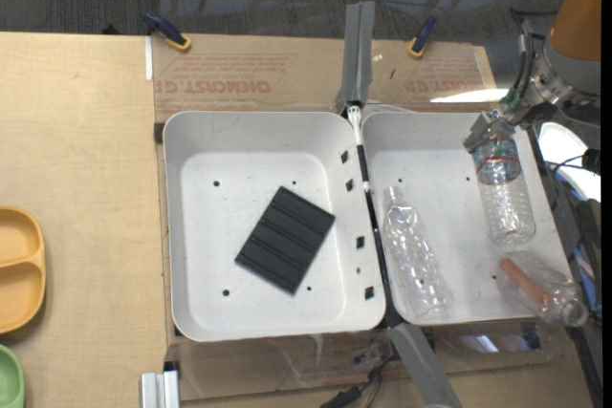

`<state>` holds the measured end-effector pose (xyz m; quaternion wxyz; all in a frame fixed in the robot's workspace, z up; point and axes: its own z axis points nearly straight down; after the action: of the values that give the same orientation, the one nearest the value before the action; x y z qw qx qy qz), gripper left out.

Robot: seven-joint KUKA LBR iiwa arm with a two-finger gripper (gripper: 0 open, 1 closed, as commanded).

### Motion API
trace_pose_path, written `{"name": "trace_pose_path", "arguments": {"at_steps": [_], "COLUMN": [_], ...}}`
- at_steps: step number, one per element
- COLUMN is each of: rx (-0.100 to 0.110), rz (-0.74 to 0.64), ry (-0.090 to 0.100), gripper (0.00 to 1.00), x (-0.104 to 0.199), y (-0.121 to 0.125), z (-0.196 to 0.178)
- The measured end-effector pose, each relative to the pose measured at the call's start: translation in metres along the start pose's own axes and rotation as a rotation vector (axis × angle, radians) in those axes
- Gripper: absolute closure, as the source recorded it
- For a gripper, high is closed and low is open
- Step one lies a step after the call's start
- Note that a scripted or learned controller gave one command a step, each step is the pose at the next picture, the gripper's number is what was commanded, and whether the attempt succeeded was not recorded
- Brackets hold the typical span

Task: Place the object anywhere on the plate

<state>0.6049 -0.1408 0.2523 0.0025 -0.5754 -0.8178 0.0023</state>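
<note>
Bottles: crumpled bottle (pixel 415 251) nearest in right bin (pixel 449 315), w/ clear bottle (pixel 505 191) farther back. Pincer (pixel 490 135) at its cap end; can't tell grip state. Lift straight, keep level toward black plate (pixel 285 238) in left bin (pixel 191 301).

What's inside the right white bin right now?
Right white bin holds three clear plastic bottles: one crumpled at left, one beneath the gripper at, one lower right. The floor under them is hidden.
</note>
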Motion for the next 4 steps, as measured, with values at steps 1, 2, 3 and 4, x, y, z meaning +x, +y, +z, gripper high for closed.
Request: {"name": "trace_pose_path", "arguments": {"at_steps": [1, 2, 3, 4], "rx": [-0.003, -0.005, -0.006, -0.007], "rz": [-0.479, -0.766, -1.038, -0.88], "ry": [0.0, -0.003, -0.003, -0.005], "gripper": [1.0, 1.0, 1.0, 1.0], "x": [0.012, -0.013, -0.035, -0.067], "y": [-0.005, -0.041, 0.01, 0.023], "z": [-0.023, -0.046, -0.026, -0.105]}}
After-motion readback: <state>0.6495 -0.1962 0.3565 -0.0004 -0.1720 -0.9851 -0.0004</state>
